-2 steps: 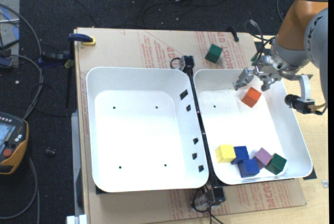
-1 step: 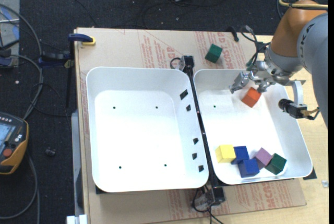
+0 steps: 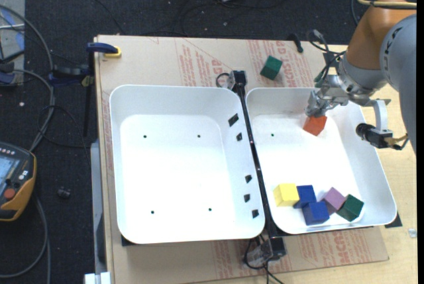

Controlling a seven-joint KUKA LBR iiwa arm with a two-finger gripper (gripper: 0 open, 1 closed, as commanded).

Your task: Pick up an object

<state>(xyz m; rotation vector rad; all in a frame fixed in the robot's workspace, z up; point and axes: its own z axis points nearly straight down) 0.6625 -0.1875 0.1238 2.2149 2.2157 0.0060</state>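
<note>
**Gripper met an orange block in the right bin**

From where I stood, the grey arm (image 3: 391, 44) with its orange band reached in from the right and hung over the far part of the right white bin (image 3: 371, 170). Its gripper (image 3: 319, 109) pointed down at a small orange-red block (image 3: 315, 124), a plain cube tilted on one corner, with no markings I could see. The fingers sat close together right at the block's top edge; they seemed to pinch it, though I could not tell how firm the hold was or whether the block was clear of the bin floor.

At the near end of that bin lay a cluster of other blocks: a yellow block (image 3: 286, 194), two blue blocks (image 3: 311, 204) touching each other, a purple block (image 3: 334, 198) and a dark green block (image 3: 351, 207). Another green block (image 3: 271, 68) sat outside the bins on the board behind them.

Red lettering printed on the brown board (image 3: 199, 57) appeared reversed and was too faint to read. The left white bin (image 3: 119, 143) sat beside the right one.
</note>
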